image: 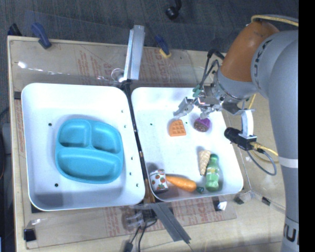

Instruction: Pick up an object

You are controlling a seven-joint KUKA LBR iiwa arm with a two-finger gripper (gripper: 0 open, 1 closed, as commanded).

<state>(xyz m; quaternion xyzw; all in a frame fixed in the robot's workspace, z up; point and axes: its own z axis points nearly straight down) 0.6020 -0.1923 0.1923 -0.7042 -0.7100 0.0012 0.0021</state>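
Note:
My gripper (196, 108) hangs over the upper part of the right bin (152, 109), open with nothing between its fingers. Just below it lie an orange waffle piece (177, 127) and a small purple fruit (202, 124); the gripper is above both and touches neither. Lower in the same bin are a cream cone (203, 160), a green bottle (212, 173), an orange carrot (180, 182) and a small patterned can (157, 180).
The left bin (37, 104) holds a blue divided tray (89, 150). A metal bar (133, 51) stands upright behind the wall between the bins. Blue clamps (42, 35) sit on the bench's back edge. The arm's cable (257, 151) loops past the right bin's right rim.

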